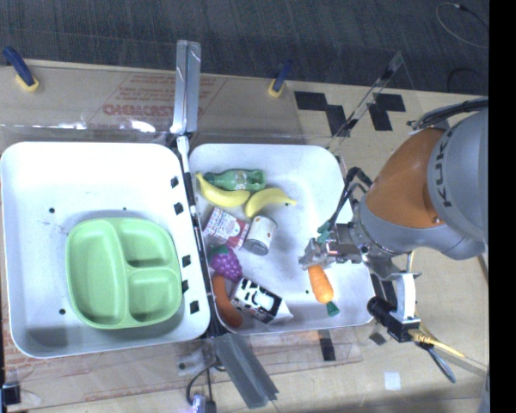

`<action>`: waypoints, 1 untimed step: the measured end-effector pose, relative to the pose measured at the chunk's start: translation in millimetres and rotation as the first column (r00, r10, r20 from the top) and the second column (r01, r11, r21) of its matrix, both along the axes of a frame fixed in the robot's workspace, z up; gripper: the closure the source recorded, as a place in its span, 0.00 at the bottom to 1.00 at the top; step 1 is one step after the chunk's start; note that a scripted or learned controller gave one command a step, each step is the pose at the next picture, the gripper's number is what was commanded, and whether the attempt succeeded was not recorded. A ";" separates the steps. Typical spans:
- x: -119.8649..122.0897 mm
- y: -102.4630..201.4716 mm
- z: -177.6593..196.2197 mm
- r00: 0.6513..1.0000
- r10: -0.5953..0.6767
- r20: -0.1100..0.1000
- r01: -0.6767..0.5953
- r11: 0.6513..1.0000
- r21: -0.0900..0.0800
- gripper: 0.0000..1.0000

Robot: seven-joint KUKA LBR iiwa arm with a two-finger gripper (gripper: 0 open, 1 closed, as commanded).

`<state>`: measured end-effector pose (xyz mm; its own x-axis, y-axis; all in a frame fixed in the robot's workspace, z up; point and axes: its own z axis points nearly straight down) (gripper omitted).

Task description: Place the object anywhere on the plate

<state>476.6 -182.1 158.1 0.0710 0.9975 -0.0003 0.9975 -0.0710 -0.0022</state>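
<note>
I am at the pick, or just past it. My gripper (327,252) sits low in the right bin (354,312), at its near-right corner, and the carrot (322,284) lies directly below my fingertips, its top end touching or tucked under them, its green stub pointing away toward the bin's front rim. Whether I pinch it or merely stand over it I cannot tell from this slant; the metal of the wrist hides the gap, and I cannot say if my fingers are spread or pressed together.

I judge the next move calls for a straight lift, high enough to clear the divider between the bins, then a long carry to my far side, where the green plate (123,272) rests in the left bin (34,179). The plate has three hollows, all bare, so any of them will do. If the grip is not sound, the carrot will stay on the floor and I will carry nothing.

Beyond my fingers, toward the divider, the other things crowd together: two bananas (241,198), a green bottle (241,179), a small can (260,235), a red packet (221,225), purple grapes (226,263) and a black-and-white box (256,298). They are apart from the carrot, so the lift should not drag them.

The bin floors are smooth white plastic, shallow-walled. The bench under them is tan board with printed markers and blue clamps (21,69) at its far edge; dark carpet lies beyond.
</note>
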 end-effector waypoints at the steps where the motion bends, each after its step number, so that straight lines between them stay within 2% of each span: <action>1: 0.6 62.2 52.5 0.996 0.091 -0.001 -0.091 0.996 0.002 1.00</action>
<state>477.2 -119.9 210.6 -0.0204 0.9998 0.0012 0.9998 0.0204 -0.0033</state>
